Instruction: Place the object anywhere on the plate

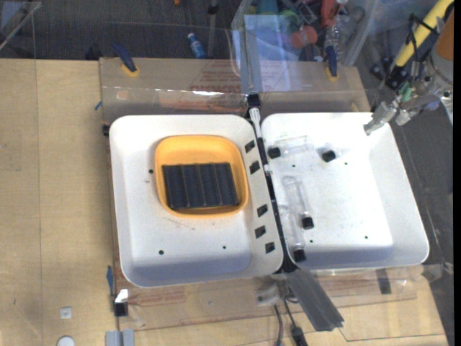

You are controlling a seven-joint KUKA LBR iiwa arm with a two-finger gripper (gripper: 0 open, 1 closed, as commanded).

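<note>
The jaws (369,128) hang at the far right corner of the right bin (374,215), just above its rim. They are small and blurred, and whether they are open or closed cannot be told. Nothing shows between them. The arm (425,27) runs up and right from there and is cut off by the picture's edge; cables along it hide most of the wrist.

Two bins sit side by side on the surface (50,193). In the right bin lie two clear plastic pieces, hard to make out against the white: one (292,148) far and left, one (294,202) nearer, along the left wall. Each seems to carry small black ends, but their shape stays unclear.

The left bin (130,251) holds one orange plate (167,153). One dark ribbed block (200,186) lies flat on the plate, covering most of its middle.

Beyond the bins stands a clear box (302,20) of coloured items, too jumbled to count. Faint reddish writing on the clear sheet (216,78) behind the left bin cannot be read.
</note>
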